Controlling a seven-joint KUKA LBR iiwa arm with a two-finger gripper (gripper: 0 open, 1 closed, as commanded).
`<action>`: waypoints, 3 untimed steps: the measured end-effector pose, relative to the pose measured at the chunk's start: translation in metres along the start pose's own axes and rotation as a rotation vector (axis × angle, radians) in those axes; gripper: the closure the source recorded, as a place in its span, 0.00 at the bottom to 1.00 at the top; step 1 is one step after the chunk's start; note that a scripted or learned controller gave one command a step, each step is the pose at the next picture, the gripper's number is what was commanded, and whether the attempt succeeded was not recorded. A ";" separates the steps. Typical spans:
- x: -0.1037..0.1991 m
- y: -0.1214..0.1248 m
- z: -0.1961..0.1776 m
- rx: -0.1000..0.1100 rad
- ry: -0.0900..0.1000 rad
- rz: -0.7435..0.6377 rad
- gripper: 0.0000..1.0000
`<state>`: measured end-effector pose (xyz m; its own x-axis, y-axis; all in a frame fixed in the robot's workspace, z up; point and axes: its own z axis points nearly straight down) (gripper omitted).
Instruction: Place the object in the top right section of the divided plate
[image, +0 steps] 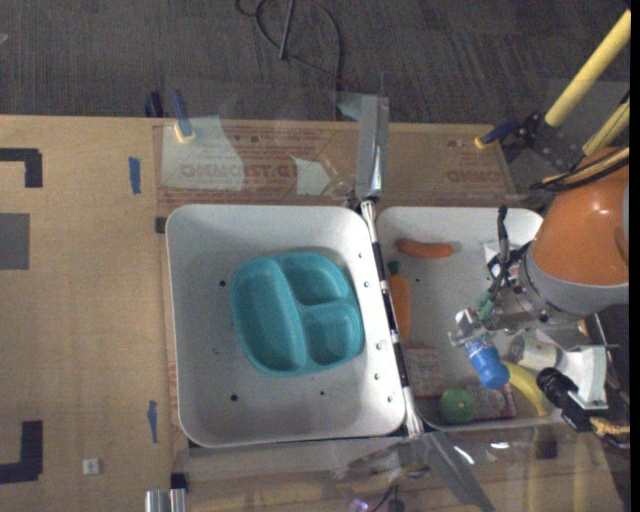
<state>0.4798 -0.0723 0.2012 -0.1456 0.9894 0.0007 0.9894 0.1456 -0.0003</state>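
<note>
- Camera view: two shallow white bins are seen side by side on a wooden bench (80, 330), the left white bin (200, 400) and the right white bin (440, 225) meeting along a metal divider.
- A teal plastic divided plate (297, 312) is laid near the middle of the left bin, with one large section on its left side and two smaller sections on its right; nothing is seen in any section.
- An orange-red sausage-shaped toy (425, 249) is laid near the far edge of the right bin.
- An orange carrot-shaped toy (400, 303) is laid along the right bin's left edge, just beside the divider.
- A green round toy (457, 403) is set near the right bin's near edge, and a yellow banana-shaped toy (527, 388) lies to its right.
- The grey arm with an orange band (588, 240) is reached over the right bin's right side.
- The two-finger gripper (480, 335) is positioned low over the right bin, beside a blue cylindrical object (488, 365); whether its fingers are spread or closed cannot be told.
</note>
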 end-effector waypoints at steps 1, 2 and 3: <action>0.037 0.080 -0.008 -0.004 -0.003 -0.214 1.00; 0.114 0.083 0.017 0.002 0.000 -0.194 1.00; 0.127 0.059 -0.017 -0.001 -0.002 0.004 1.00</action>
<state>0.5195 0.0619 0.2187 -0.1414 0.9900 -0.0009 0.9900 0.1414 0.0008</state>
